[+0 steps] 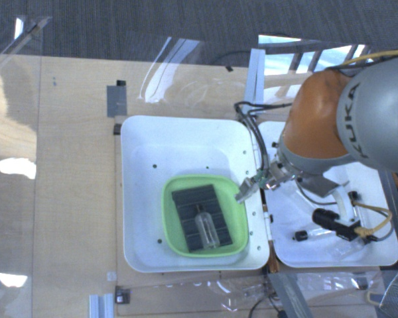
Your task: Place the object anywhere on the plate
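A lime green plate (174, 197) sits in the near half of the left white bin (146, 151). A dark grey ribbed rectangular object (192, 207) lies flat on the plate, covering most of it. A small clear cylinder (206, 229) rests on the near part of that dark object. My gripper (247, 189) hangs at the plate's right rim, just beside the dark object and apart from it. Nothing shows in its grasp. The grey arm with the orange band (318, 121) looms over the divide between the bins.
The right white bin (285, 244) lies under the arm, which hides much of it. A black cable (255, 134) loops down along the left bin's right wall. Bare wooden bench (60, 177) stretches to the left.
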`<state>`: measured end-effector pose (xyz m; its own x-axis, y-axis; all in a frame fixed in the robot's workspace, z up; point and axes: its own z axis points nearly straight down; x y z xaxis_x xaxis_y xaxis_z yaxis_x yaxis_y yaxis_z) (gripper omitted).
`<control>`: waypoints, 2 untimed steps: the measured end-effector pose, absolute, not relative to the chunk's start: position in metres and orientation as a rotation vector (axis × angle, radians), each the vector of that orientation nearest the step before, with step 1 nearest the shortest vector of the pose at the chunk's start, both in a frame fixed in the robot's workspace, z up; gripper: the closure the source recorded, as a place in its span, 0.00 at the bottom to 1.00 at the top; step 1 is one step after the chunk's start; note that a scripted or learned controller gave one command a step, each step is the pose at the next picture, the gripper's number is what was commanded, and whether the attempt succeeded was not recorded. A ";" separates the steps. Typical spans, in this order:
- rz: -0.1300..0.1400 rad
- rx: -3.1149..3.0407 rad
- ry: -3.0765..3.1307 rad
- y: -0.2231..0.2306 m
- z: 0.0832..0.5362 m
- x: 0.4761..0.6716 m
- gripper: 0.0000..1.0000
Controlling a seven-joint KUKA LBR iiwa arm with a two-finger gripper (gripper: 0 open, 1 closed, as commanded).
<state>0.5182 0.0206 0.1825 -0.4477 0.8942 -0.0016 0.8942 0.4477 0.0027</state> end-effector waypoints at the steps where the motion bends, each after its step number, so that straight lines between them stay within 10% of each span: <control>1: 0.005 1.643 2.673 0.022 0.191 0.521 1.00; 2: 0.005 1.643 2.672 0.022 0.191 0.521 0.00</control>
